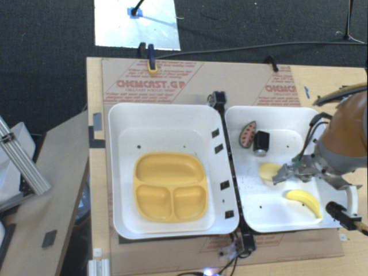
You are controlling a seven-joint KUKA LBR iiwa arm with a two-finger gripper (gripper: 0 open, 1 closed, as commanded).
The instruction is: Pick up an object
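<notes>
The claw (283,174) sat low in the right bin (276,223), reaching in from the right with the grey arm and its orange band (351,125) behind it. Whether it was open or closed could not be told; its tip was a small grey shape against the white floor. That tip lay at the right edge of a pale yellow rounded object (268,172), seemingly touching it, though nothing could be seen held by the claw.

Just below and to the right of the claw, a banana (305,202) lay on the bin floor, apart from the tip. Above the pale object, near the bin's upper left, a small black object (261,141) stood beside a watermelon slice toy (248,134), the two nearly touching.

The left bin (121,154), alongside the right one, held a yellow divided tray (170,186) lying flat near its middle. Both bins rested on a cardboard-covered desk (190,76) printed with red lettering, with a blue and yellow clamp (151,59) at its far edge.
</notes>
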